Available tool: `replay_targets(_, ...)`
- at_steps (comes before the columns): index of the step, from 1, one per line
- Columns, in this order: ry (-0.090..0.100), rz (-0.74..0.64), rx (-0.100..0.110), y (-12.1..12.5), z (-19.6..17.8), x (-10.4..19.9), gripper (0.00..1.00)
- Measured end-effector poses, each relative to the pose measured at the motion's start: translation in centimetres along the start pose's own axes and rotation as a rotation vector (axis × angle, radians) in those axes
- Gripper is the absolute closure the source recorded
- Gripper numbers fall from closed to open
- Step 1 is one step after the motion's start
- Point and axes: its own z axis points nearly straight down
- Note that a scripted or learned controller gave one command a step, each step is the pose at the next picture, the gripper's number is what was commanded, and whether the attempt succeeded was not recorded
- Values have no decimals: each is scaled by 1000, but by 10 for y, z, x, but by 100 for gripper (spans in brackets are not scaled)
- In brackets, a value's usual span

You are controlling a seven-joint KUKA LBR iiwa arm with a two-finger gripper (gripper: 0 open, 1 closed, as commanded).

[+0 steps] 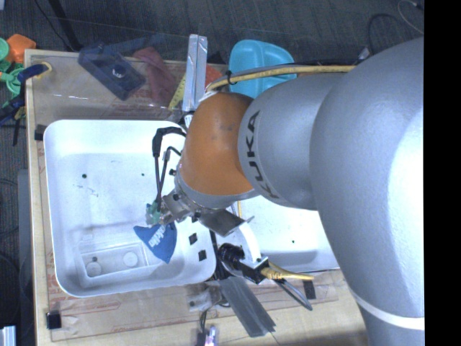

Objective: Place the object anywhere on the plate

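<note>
- While reaching in from the view's right, poised low over the near right part of the shallow white bin on the view's left (86, 157): the two-finger gripper (160, 218) of the grey KUKA arm with an orange band (216, 146) above the wrist.
- Cannot tell whether open or closed, since hidden under the wrist from this slant.
- Directly below the gripper, touching it or very nearly so: a flat blue wedge-shaped piece with white lettering (160, 242), tilted, inside the left bin close to its near right corner.
- Unclear whether gripped or merely lying against the bin floor.
- Just to the left of the blue piece, along the near wall of the same bin: a clear plastic tray with two round recesses (112, 259), lying flat.
- To the right of that bin, side by side with it and largely covered by the arm: the second shallow white bin (288, 233).
- At the far edge of the wooden bench (39, 280), beyond both bins and well apart from the blue piece: a light-blue plastic plate (261, 58), partly hidden behind the arm.
- Also at the far edge, towards the left: a dark blue-grey block (112, 69), with a dull red object (153, 60) just to its right.
- Between the red object and the plate: an upright grey metal strip (197, 67).
- Off the bench's far left corner: a green and orange clutter (9, 67), too small to identify.
</note>
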Motion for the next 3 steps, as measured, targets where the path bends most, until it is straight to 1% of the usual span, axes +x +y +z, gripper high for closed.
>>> replay_targets(1, -1, 252, -1, 0, 0, 0, 100)
replay_targets(2, 0, 583, 2, 2, 1, 7, 100)
replay_targets(3, 0, 342, -2, -15, -47, -37, 100)
